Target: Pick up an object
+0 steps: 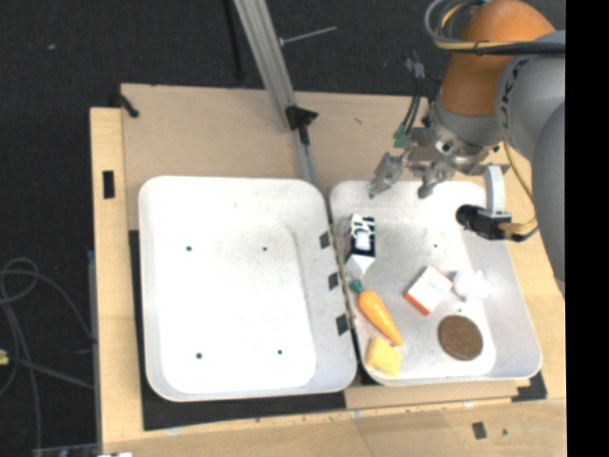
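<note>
While the desk [114,255] is read from the left, the left bin [228,284] is met first, with nothing to be grasped seen in it. Everything worth picking is found in the right bin [519,336]. Against its left wall, toward the far end, a small black-and-white packet [362,235] is seen. Nearer along that wall an orange carrot [379,317] is laid at a slant, with a yellow block [383,356] touching its near tip. Further right, a white box with an orange edge [427,289] is set near the middle, and a brown disc [461,337] lies flat near the near right corner.

The carrot is judged the likeliest choice: probably a light, stiff toy with a smooth, slippery skin. It would best be taken across its thick middle, with the fingers set square to its length, since the tapered end could slide out. The wall just beside it leaves little room on that side.

At the right, the arm [495,74] is bent down over the far edge of the right bin, and the gripper [409,176] hangs there pointing downward, well apart from the carrot. Its fingers are seen spread apart, with nothing between them.
</note>
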Controlling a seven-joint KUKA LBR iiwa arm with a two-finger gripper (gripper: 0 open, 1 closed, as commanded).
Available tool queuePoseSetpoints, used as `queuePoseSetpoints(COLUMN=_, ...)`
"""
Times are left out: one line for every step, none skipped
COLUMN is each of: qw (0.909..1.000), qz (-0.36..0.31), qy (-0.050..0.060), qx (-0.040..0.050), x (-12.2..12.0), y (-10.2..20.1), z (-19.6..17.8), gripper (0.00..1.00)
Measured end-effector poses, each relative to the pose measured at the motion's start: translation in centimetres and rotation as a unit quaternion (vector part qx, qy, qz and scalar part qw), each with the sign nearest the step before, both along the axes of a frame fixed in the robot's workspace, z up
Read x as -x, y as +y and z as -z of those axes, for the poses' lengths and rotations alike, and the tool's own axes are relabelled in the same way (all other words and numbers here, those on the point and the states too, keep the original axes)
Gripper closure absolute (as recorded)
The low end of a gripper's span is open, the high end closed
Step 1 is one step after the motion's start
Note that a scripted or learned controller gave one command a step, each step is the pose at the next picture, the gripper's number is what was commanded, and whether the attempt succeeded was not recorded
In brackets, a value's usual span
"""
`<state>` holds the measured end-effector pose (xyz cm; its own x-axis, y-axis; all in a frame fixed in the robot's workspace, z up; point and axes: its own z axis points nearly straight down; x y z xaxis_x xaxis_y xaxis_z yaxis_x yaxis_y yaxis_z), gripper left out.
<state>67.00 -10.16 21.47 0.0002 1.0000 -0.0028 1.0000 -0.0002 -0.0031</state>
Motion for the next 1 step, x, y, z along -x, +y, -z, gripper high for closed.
queuePoseSetpoints(qw=1.0000, qz=0.001, qy=0.001, qx=-0.0001, x=0.14, y=-0.41, z=6.33, gripper=0.00)
